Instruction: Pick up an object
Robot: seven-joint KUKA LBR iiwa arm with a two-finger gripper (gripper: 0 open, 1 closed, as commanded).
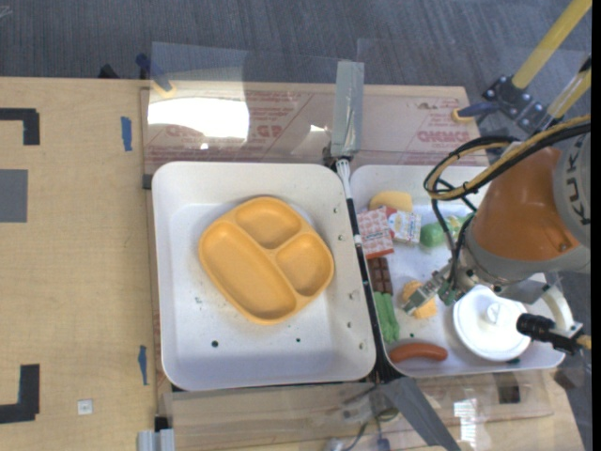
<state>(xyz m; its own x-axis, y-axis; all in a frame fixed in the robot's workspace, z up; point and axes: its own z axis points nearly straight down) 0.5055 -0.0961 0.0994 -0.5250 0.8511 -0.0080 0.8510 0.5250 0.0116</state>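
Observation:
The right bin [413, 368] holds several toy foods. Among them are a yellow piece [392, 199] at the back, a red and white packet [374, 231], a small white packet [407, 224] and a green ball [431, 236]. A brown bar [378, 272] and a green piece [386, 316] lie along the bin's left wall. A red sausage [419, 351] rests at the front. My gripper [438, 287] is low in the middle of this bin, right beside a small yellow and orange piece [416, 299]. Whether it touches that piece I cannot tell.
The left bin [178, 280] bears an orange divided plate [267, 256]. The arm's orange band [521, 219] and its white flange [488, 324] cover the right part of the right bin. Cables loop above the arm. A metal divider [346, 120] stands behind the bins.

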